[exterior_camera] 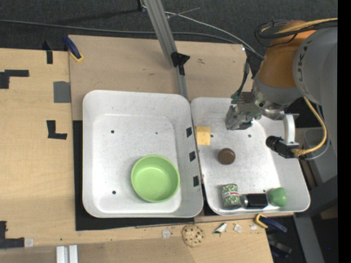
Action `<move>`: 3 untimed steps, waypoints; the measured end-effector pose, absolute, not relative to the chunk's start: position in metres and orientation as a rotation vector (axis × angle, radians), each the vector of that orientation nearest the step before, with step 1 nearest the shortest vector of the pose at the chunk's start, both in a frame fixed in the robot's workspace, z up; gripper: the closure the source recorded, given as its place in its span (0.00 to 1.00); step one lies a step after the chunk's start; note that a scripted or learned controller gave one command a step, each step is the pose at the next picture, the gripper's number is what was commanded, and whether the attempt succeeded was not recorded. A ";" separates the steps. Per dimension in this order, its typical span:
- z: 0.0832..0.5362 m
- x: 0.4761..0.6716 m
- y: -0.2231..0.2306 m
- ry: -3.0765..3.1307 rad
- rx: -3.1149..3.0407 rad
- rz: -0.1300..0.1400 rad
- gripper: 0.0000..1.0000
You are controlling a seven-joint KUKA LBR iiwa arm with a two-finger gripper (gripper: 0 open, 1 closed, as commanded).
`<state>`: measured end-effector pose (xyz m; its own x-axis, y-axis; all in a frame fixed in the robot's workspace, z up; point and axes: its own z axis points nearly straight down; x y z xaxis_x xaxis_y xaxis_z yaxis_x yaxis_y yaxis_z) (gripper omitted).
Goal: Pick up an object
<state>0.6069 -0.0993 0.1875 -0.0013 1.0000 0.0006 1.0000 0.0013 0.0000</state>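
Camera view inspected from above, at a slant. Right bin taken as landmark throughout. Gripper found low over that bin's far half, just inside the far rim, hanging from the grey arm with its orange band. Fingers pointed down at the bin floor; spread or pressed together cannot be told from this angle. Nothing seen between them, no object lifted.

Candidate objects all noted resting inside the right bin. Yellow block against the bin's left wall, toward the middle. Brown ball on the bin floor near its centre, nearest the gripper yet apart from it. Green can, black item and green ball lined along the bin's near rim, touching or nearly so. Green bowl noted in the left bin, which adjoins the right bin's left wall. Cookie lying on the bench outside the right bin, beyond its near-left corner.

Progress judged early: approach made, no grasp evident, no lift. Remaining, by judgement: settle on one object, most likely the brown ball or yellow block, close on it, raise it clear of the bin floor
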 end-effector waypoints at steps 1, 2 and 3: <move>0.241 0.607 -0.099 -2.223 -2.221 -0.004 1.00; 0.247 0.615 -0.047 -2.227 -2.213 -0.001 1.00; 0.230 0.612 0.008 -2.225 -2.210 0.006 1.00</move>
<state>0.6123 0.0079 0.2298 -0.0067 1.0000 0.0017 1.0000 0.0068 -0.0067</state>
